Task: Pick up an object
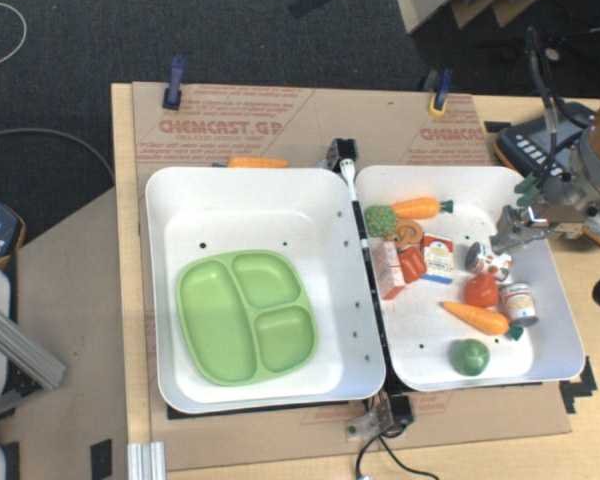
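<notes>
**Gripper stood at the right bin's far-right edge, with the small can just below-left of it**

The gripper hung over the right bin, close to its right wall, with the arm coming in from the right side of the desk. Whether it was released or clenched could not be told from the camera view; nothing could be seen held in it.

The nearest candidate for the pick was a small white can with red marks, lying on the bin floor just below and slightly left of the gripper, very near it if not touching. It seemed to lie on its side, tilted, its long axis running roughly from upper left to lower right, though that was hard to make out.

Just beyond it toward the front of the bin lay a red tomato-like piece, a second little can and an orange carrot, whose length ran left to right with a slight downward slant. A green ball sat nearer the front edge. Another carrot, a green bumpy fruit and some small red-and-white packets clustered by the bin's left wall, well apart from the gripper.

The left bin held a green divided tray.

By my reading, the move ahead turned on a short drop down and left onto the can.
</notes>
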### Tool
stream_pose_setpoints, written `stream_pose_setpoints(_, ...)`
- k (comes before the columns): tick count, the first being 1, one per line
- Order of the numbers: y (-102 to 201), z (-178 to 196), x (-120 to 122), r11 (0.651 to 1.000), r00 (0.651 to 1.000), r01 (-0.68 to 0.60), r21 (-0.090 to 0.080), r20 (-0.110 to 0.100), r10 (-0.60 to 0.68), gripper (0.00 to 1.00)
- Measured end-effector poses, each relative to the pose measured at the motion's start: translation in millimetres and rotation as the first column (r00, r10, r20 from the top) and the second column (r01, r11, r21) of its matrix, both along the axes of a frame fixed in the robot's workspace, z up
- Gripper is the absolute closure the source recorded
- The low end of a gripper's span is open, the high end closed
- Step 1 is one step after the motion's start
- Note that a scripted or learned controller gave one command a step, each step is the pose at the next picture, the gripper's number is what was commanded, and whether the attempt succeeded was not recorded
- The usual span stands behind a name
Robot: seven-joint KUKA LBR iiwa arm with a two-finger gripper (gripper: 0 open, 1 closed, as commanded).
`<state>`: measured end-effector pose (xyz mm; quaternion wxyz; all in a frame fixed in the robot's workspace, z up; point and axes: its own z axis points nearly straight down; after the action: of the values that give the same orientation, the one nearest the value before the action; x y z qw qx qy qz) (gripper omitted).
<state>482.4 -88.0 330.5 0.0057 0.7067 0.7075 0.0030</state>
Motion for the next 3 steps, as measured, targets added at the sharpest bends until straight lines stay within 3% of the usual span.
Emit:
stream_pose_setpoints(1, 0, 10, 1, 1.0, 1.0, -0.001, -0.001, 0.003, 0.001, 1.0)
stream_pose_setpoints(2, 55, -122, -6, 1.0, 1.0, -0.003, 0.007, -0.027, 0.003, 1.0)
stream_pose_setpoints(3, 52, -104, -2, 1.0, 1.0, 0.002, 0.003, -0.009, -0.002, 1.0)
